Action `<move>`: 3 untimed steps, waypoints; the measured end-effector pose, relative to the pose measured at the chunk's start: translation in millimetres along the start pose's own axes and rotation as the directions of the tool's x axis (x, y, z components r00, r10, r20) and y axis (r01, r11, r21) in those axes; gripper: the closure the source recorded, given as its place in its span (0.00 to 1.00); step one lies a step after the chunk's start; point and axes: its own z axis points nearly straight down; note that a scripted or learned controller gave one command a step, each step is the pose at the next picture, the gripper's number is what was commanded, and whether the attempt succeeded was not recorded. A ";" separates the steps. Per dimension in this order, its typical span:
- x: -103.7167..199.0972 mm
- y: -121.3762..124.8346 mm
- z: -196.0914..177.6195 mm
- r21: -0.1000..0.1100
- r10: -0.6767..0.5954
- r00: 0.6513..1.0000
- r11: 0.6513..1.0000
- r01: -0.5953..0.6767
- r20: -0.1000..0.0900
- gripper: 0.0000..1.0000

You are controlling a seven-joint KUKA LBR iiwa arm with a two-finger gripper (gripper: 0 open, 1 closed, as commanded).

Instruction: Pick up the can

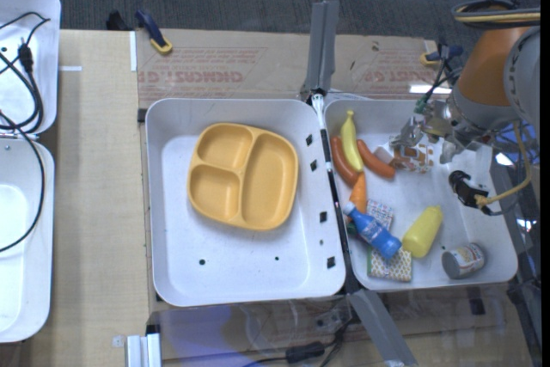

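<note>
Can [465, 259] lies on its side at lower right of the frame, in the near right corner of the right bin [507, 266], close against the bin wall. Yellow bottle [423, 232] is just beside it to the left, not clearly touching.

Gripper [421, 137] sits at upper right of the frame, over the far part of the same bin, well apart from the can. A small orange-and-white box [418, 155] is right under it. Cannot tell how far the fingers are spread, or whether they have hold of the box: metal parts blur together there.

Step in hand, judged: reach to the can, not begun. To do it well:
- move toward lower right, clearing the black cable loop [468, 189] hanging off the wrist
- turn the wrist so the fingers close across the can's round body, not its ends
- come down from above and keep off the bin wall, little room on that side
- avoid nudging the yellow bottle; a lying can likely rolls if bumped

Other clutter: banana [349, 131], sausages [375, 160], carrot [358, 193], blue bottle [375, 232], sponge [391, 266]. Left bin [172, 211] has a yellow plate [244, 176].
</note>
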 end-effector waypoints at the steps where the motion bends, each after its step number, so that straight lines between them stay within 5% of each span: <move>1: -9.5 44.1 -4.0 0.033 0.106 0.994 0.994 -0.106 0.007 0.00; 2: -1.5 43.2 -57.2 0.033 0.006 1.000 0.999 -0.006 0.005 0.00; 3: -22.4 21.6 17.3 0.036 -0.036 0.999 0.999 0.036 0.002 0.00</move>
